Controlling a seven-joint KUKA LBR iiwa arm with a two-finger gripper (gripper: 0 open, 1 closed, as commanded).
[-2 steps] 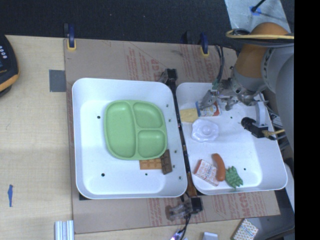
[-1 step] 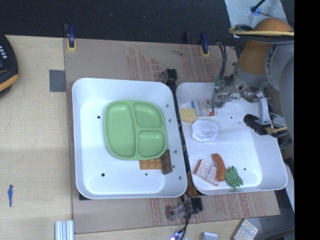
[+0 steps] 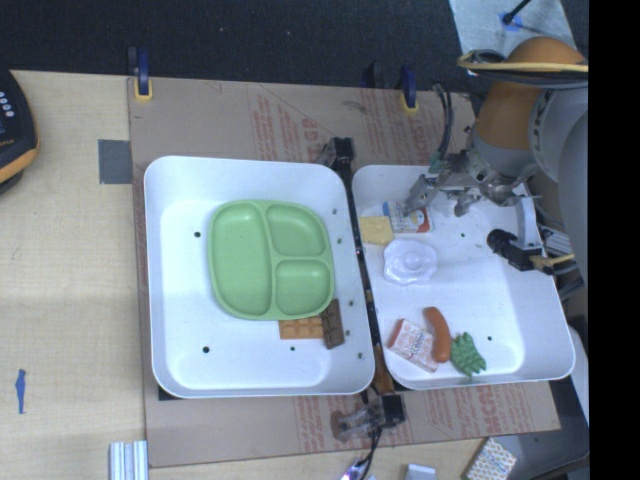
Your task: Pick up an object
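Probably the claw [image 3: 432,190], whose state I cannot tell, hanging at the upper part of the right bin [image 3: 520,363] over a small packet [image 3: 408,218], may slip off this flat thing or push the yellow piece [image 3: 376,230] beside it.

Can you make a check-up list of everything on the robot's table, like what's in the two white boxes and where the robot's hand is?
Surface: cardboard sheet under two white bins, clamped at the far edge.
Job's things: left bin holds a green divided plate and a brown block; right bin holds a yellow piece, clear lid, sausage, packet, green toy.
Clutter: nothing seen.
Grippers: gripper over the right bin's far corner.
Cables: black cable by the arm.
Surroundings: dark floor beyond.
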